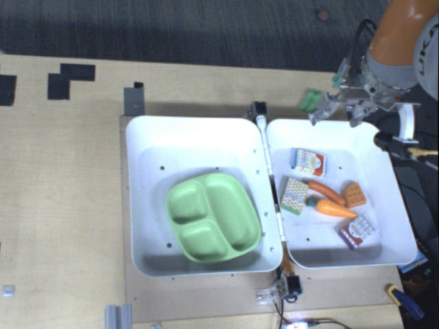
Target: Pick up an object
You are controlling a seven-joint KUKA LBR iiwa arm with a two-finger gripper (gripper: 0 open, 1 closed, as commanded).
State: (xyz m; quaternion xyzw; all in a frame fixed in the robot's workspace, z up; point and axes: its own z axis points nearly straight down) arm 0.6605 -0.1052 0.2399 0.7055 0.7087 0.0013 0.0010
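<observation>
Carton: seen near right bin's front edge.
Gripper: held above back rim, spread, empty.
Risk: carrots crowded; grasp may be deflected.

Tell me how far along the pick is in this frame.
Nothing looks done yet. The gripper hangs over the far rim of the right bin with its jaws apart and nothing between them. The carrots, milk carton, cracker and other packets lie in that bin. The green tray sits in the left bin. Descent, grasp and lift all remain.
</observation>
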